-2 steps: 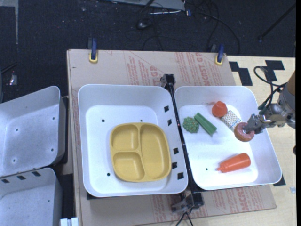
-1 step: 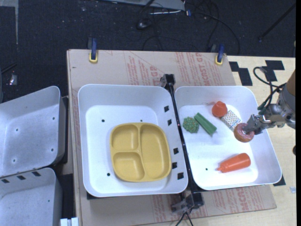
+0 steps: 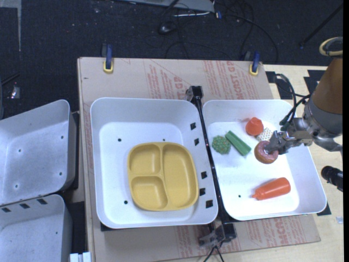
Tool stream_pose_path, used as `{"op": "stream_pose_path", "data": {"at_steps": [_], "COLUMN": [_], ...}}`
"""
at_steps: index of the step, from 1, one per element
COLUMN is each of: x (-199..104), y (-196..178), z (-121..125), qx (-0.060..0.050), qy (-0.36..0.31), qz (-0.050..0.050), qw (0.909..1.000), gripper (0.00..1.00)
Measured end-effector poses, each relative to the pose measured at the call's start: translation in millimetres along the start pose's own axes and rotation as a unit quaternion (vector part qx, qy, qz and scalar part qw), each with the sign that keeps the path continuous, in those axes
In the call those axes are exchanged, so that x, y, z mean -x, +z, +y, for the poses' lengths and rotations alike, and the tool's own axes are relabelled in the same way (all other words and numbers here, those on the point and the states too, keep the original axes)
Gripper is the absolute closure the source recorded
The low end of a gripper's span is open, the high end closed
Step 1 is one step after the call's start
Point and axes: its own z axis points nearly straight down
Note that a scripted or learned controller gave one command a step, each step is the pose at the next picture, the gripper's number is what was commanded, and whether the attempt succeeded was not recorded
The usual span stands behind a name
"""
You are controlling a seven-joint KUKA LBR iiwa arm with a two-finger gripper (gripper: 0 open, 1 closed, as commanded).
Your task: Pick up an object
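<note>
The claw (image 3: 274, 144), grip unclear, sits over a donut (image 3: 265, 153) in the right bin (image 3: 311, 165); a yellow tray (image 3: 162, 175) fills the far bin (image 3: 109, 146).

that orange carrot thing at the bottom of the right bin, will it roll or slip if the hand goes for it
The orange carrot lies on its side, rounded and tapered, so a push would probably roll it in a curve. It looks like smooth moulded plastic, likely stiff and light, and it may slip toward its narrow end. It lies apart from the other toys, so the hand has room.
</note>
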Motion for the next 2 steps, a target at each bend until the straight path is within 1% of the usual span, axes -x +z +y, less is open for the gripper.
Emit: {"op": "stream_pose_path", "data": {"at_steps": [1,2], "x": [-55,-112], "y": [-6,-6], "z": [12,8], "qx": [0.0,-0.001], "qy": [0.0,0.0], "qz": [0.0,0.0], "qw": [1.0,1.0], "gripper": [1.0,1.0]}}
